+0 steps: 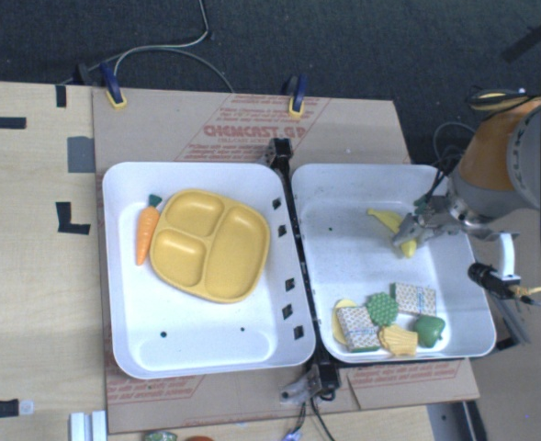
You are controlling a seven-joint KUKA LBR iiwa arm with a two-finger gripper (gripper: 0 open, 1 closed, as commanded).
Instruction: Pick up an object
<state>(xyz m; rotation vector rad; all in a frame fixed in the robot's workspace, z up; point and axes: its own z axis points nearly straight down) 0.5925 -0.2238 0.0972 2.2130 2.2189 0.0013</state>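
Yellow banana (383,217), right bin (343,186), near its far edge: long axis runs roughly along that edge, its right end touching or just under the gripper (408,243), which comes in from the right edge. Jaw state: cannot tell. Toy food pile (387,320) sits at the near edge.

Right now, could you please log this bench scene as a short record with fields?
left bin: yellow three-part plastic plate, orange toy carrot beside the plate's left edge
right bin: yellow banana-like piece by gripper; cluster of toy foods at front
gripper: low over right bin's back half, jaws unclear
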